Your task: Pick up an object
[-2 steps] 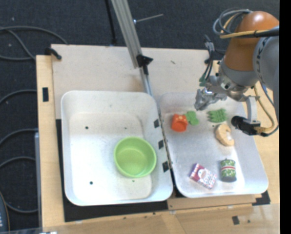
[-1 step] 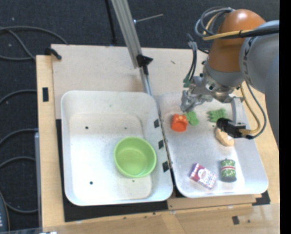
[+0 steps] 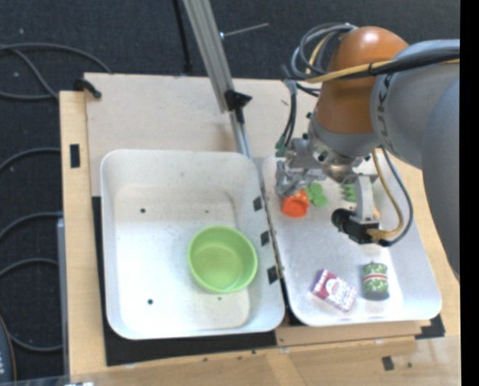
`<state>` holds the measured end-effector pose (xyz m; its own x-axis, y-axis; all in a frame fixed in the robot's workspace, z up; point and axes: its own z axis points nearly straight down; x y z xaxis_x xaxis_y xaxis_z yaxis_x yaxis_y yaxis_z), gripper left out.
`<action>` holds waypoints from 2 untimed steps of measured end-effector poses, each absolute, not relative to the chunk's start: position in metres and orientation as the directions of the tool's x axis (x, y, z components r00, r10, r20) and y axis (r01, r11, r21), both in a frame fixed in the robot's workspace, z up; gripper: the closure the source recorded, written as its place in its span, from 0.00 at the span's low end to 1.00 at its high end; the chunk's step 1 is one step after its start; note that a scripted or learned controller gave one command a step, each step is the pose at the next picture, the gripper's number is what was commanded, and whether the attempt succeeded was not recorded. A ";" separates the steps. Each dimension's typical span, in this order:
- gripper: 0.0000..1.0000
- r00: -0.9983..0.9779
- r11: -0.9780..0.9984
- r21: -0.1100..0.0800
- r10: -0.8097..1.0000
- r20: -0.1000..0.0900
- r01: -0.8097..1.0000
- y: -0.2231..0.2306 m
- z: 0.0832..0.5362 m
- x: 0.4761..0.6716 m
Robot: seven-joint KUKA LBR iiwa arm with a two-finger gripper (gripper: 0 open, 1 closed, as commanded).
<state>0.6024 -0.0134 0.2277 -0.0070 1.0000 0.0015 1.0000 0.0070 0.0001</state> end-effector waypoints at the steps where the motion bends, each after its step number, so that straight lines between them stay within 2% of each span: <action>1: 1.00 -0.008 0.008 -0.001 1.000 0.001 1.000 0.040 0.223 0.584; 2: 1.00 -0.008 0.008 0.002 1.000 0.003 1.000 0.085 0.237 0.573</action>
